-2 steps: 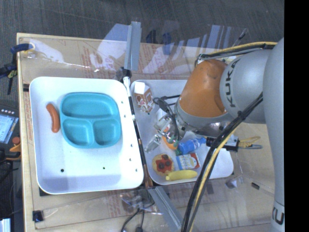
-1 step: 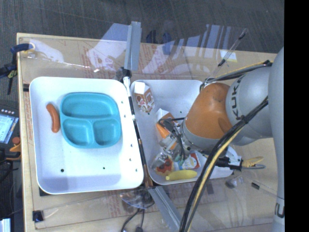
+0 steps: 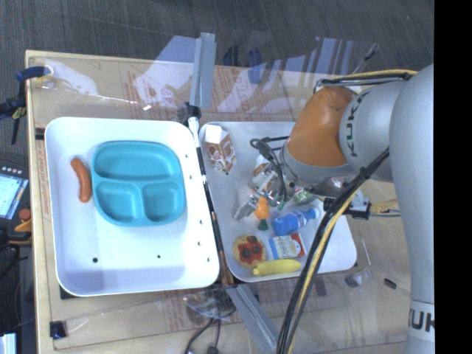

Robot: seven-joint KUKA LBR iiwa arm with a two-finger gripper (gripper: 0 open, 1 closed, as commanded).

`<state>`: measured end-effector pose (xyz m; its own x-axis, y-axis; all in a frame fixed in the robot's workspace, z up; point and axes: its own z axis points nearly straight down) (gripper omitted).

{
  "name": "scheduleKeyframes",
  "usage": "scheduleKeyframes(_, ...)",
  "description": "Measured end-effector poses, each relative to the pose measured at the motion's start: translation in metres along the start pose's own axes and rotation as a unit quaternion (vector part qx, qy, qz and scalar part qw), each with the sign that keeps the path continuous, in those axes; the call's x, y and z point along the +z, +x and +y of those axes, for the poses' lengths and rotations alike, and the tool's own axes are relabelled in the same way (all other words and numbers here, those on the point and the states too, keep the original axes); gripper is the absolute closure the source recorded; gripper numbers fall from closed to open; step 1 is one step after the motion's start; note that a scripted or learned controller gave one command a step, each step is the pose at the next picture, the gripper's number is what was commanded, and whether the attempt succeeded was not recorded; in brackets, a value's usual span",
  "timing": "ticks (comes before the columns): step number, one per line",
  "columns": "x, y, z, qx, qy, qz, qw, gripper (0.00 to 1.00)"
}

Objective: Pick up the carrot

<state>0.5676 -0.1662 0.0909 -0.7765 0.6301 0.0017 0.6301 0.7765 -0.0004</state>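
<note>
The carrot point(image 3: 262, 211) is a small orange piece in the middle of the right bin point(image 3: 341, 251). My gripper point(image 3: 257, 198) hangs low over that bin, reaching in from the right, with its tip right at the carrot and seeming to touch it. The grey wrist with its orange band point(image 3: 321, 127) covers the bin's upper right part and hides what lies under it.
Around the carrot lie a blue bottle point(image 3: 295, 220), a small carton point(image 3: 220, 153), a round pizza toy point(image 3: 249, 251), a banana point(image 3: 278, 268) and a flat packet point(image 3: 287, 245). The left bin point(image 3: 118, 260) holds a blue divided tray point(image 3: 140, 181) and a sausage point(image 3: 81, 179).
</note>
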Motion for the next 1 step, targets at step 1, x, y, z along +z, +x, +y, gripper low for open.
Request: scheduleKeyframes(1, -0.0092, 0.0002, 0.0005, -0.002, 0.000, 0.000, 1.0000, 1.00)
